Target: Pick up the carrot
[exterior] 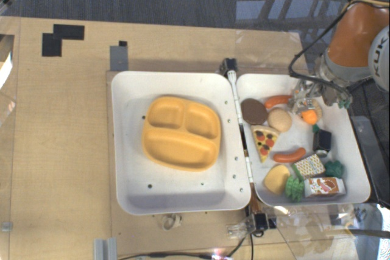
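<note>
The carrot [309, 116] is a small orange piece with a green tip, lying near the back right of the right bin [359, 162]. My gripper [308, 100] hangs from the grey and orange arm right over the carrot, its tip just above or touching the carrot's top end. The gripper body hides part of the carrot.
Crowded around the carrot are a red sausage [278, 100], a beige bun [280, 119], a brown disc [253, 111], a pizza slice [265, 140] and a black block [322, 140]. More toy food fills the bin's front. A yellow divided plate [181, 132] lies in the left bin [128, 149].
</note>
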`<state>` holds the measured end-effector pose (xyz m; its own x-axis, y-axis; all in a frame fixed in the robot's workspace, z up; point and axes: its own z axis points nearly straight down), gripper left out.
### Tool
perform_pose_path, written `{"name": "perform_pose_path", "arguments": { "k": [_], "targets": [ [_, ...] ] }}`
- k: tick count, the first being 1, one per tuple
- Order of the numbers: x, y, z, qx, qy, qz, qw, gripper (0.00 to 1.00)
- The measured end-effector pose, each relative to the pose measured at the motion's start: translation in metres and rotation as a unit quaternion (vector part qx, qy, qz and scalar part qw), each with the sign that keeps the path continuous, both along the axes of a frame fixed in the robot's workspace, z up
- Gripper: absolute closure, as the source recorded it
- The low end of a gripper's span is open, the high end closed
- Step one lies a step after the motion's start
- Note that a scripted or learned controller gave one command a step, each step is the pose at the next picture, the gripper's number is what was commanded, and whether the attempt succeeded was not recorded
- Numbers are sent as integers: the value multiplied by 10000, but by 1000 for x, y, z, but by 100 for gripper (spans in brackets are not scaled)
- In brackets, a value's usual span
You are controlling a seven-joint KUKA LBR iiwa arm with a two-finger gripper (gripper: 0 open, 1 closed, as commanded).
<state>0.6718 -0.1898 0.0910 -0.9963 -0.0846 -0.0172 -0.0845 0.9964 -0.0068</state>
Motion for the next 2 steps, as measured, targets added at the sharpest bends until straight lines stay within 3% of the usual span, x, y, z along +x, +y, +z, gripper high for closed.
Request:
{"name": "perform_pose_path", "arguments": {
  "k": [1,2],
  "targets": [
    [-29,-8,1,-25,6,1411,9900,0],
    [1,-16,1,0,-9,783,9969,0]
  ]
}}
